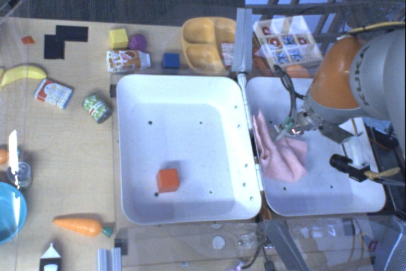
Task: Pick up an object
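Cloth: a pink cloth [281, 154] lies crumpled in the right bin [330, 197], against its left wall, one strip running up along the divider.
Gripper: the gripper [290, 128] is low over the cloth's upper edge, at or just above the fabric; whether it is spread or closed, and whether it has any cloth, cannot be told from this slant.
Arm: the arm [361, 82] comes in from the right, grey with its orange band above the wrist.
Risk: the cloth is limp and folded, so a pinch may take only a thin fold that slips out on the lift.
Risk, wall: the cloth lies close to the bin's wall, so a descent slightly off to that side could strike the rim rather than fabric.
Block: an orange block [168, 180], small, hard-edged, sits alone in the left bin [184, 95], well apart from the gripper.
Bins: shallow, smooth white plastic with rounded corners.
Bench: a banana [23, 75], a carrot [78, 225] and a yellow dish [208, 44] lie outside the bins.
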Motion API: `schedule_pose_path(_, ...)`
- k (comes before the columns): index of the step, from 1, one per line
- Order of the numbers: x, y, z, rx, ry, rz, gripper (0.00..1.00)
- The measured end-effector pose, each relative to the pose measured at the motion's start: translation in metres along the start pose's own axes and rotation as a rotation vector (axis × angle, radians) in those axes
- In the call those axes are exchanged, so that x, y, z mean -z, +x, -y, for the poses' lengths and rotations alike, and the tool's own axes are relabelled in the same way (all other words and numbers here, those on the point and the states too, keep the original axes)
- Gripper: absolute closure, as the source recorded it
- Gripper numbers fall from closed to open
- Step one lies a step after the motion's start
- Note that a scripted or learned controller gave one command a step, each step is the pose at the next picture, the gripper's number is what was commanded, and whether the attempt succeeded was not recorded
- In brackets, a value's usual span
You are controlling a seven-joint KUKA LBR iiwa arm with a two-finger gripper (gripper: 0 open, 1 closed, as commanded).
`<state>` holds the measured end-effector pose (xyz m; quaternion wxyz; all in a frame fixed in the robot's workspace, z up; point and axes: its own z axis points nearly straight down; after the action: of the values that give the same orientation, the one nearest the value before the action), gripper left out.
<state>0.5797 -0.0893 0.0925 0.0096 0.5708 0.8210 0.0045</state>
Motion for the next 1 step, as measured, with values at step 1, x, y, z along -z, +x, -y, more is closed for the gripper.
schedule_pose_path(1,0.0058,-0.0096,0.0504,-0.113,0.013,-0.006,0.00)
